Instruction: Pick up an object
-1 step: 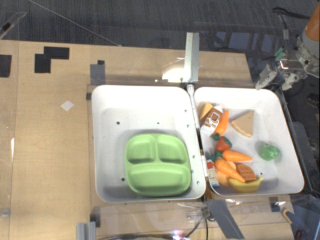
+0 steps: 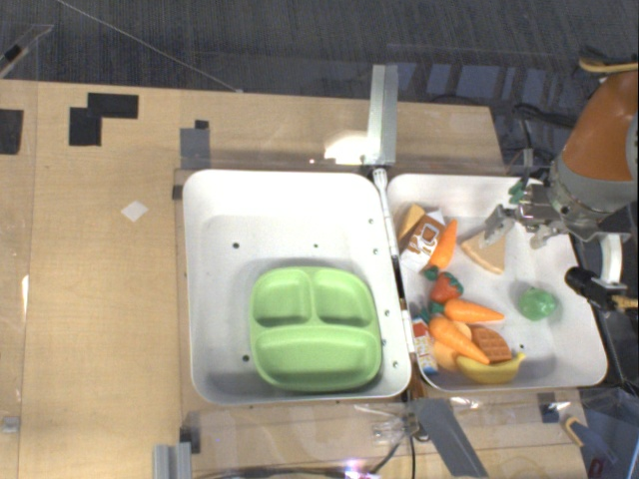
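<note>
My gripper (image 2: 521, 230) hangs over the back of the right bin (image 2: 589, 367), open, with nothing between its fingers. One fingertip (image 2: 495, 232) sits just above a beige wedge (image 2: 484, 256) lying on the bin floor. A green ball (image 2: 537, 303) rests to the front right of the wedge. Further left are a small brown-and-white box (image 2: 419, 233) and an orange carrot (image 2: 445, 244) leaning beside it. Toward the front lie a red strawberry (image 2: 446, 287), two more carrots (image 2: 471, 312), a brown waffle piece (image 2: 490, 342) and a yellow banana (image 2: 489, 368).
The left bin (image 2: 220, 218) holds a green divided plate (image 2: 315, 327) at its front. A metal post (image 2: 382, 118) stands behind the wall between the bins. The arm's orange band (image 2: 604, 133) rises at the right edge.
</note>
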`<state>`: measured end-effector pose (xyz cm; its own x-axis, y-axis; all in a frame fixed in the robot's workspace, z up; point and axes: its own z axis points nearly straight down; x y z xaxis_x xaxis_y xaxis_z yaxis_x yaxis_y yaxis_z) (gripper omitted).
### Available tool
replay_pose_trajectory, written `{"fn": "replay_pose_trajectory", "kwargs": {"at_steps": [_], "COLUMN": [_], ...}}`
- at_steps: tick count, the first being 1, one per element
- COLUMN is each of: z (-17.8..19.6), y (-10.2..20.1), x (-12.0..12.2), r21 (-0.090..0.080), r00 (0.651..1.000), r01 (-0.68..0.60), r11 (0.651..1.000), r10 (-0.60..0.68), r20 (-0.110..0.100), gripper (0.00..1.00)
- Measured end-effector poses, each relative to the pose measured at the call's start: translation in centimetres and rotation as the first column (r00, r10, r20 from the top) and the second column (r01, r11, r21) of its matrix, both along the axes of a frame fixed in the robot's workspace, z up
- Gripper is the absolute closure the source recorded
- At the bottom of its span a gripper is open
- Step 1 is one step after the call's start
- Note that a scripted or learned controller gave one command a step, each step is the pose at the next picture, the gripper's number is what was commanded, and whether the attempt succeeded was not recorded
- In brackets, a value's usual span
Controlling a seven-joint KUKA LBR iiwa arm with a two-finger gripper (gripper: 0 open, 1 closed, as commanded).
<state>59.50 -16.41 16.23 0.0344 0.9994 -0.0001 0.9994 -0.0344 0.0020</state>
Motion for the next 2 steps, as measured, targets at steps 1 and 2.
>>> {"fn": "replay_pose_trajectory", "kwargs": {"at_steps": [1, 2], "z": [-6.6, -5.2], "y": [0.6, 0.6], "x": [1.9, 2.1], "r21": [-0.001, -0.003], "r00": [0.999, 0.999], "r01": [-0.035, -0.035], "r11": [0.999, 0.999], "r10": [0.035, 0.035], "r20": [0.005, 0.012], "gripper": [0.00, 1.00]}}
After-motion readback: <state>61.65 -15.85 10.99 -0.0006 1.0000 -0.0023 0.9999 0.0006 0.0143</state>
